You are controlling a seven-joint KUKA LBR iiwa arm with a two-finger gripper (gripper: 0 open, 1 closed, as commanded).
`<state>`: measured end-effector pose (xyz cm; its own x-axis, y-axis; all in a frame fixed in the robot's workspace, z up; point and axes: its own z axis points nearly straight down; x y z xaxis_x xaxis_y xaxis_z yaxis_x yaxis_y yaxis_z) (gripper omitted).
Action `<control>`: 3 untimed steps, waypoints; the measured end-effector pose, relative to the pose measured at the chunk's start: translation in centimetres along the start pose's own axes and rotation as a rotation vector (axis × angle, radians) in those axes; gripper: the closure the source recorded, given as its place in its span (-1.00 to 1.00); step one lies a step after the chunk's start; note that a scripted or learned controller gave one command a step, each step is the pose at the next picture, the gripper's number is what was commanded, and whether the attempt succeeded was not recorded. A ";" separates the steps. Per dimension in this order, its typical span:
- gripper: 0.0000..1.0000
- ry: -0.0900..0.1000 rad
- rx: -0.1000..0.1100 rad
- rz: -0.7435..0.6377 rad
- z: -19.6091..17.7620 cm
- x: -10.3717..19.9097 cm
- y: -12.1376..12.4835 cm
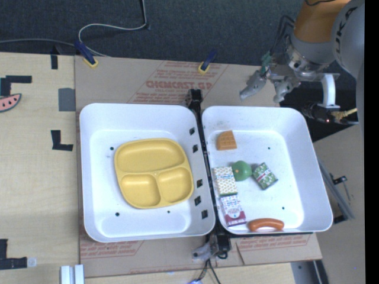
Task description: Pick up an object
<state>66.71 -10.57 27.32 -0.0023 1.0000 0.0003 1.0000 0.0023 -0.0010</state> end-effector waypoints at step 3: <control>1.00 -0.001 -0.001 0.000 17.8 0.9 -1.5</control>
<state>65.20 -9.63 9.48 -0.0023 1.0000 -0.0009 1.0000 0.0023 0.0005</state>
